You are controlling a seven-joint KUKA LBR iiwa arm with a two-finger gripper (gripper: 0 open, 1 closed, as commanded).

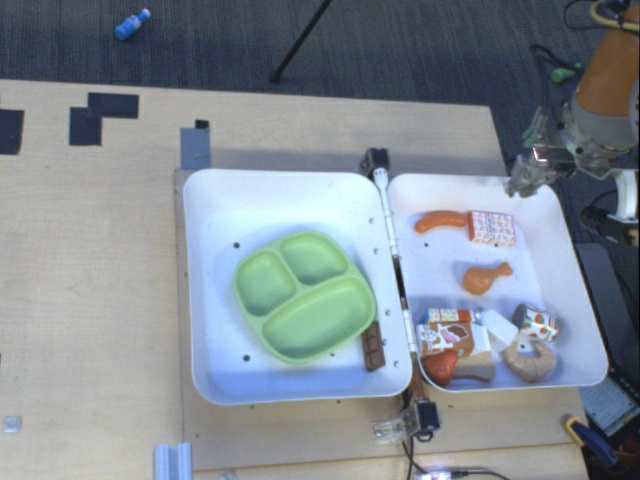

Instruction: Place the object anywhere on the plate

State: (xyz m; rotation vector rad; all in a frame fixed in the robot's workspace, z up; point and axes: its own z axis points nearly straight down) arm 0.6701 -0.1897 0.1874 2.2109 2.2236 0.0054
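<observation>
Toy food pile [485, 346] in right bin, end effector [524, 180] well apart, green plate [305, 295] left

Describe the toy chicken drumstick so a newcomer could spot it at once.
Find the right white bin, beside the bin holding the green plate. The chicken drumstick lies alone mid-bin, below the orange hot dog: a small orange-brown piece, bulbous at one end, narrow at the other.

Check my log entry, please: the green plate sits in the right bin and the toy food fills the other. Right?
Not quite. The camera view shows the green plate in the left bin; the toy food is in the right bin.
</observation>
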